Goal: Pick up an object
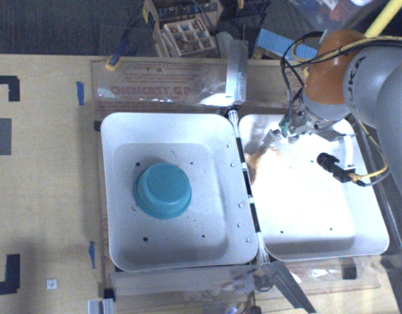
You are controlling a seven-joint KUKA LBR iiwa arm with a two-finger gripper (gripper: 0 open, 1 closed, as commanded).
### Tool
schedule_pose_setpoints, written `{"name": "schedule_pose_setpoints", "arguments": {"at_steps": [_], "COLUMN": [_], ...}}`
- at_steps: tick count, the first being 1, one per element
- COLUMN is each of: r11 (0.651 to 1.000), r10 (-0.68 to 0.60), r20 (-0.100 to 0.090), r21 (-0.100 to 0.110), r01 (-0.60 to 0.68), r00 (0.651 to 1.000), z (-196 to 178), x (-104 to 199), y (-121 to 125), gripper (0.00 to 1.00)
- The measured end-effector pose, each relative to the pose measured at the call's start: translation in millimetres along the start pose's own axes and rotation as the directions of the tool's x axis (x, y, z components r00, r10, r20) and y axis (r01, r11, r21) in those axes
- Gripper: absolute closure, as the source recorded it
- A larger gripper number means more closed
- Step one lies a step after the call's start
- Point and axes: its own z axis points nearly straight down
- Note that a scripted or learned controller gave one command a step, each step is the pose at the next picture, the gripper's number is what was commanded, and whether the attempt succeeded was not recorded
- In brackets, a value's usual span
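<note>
Pale wooden bench [44, 208], dark carpet [57, 12] behind

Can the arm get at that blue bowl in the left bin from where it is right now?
Probably yes. The blue bowl sits upside down in the left bin with nothing over or beside it, while the end effector hangs above the right bin, so it must cross the divider first.

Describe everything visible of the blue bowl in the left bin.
The bowl is round, teal-blue and looks like plastic. It sits upside down, its flat base facing up above a wider rim. It rests on the floor of the left bin, slightly left of centre, away from the walls. Nothing else touches it; the gripper is over the right bin.
</note>
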Motion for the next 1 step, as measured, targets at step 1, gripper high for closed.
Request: {"name": "schedule_pose_setpoints", "arguments": {"at_steps": [1], "r11": [1.0], "r10": [-0.014], "r20": [-0.001], "r21": [0.0], "r01": [0.014], "r00": [1.0], "z": [0.0], "x": [2.5], "y": [0.3], "gripper": [0.0]}}
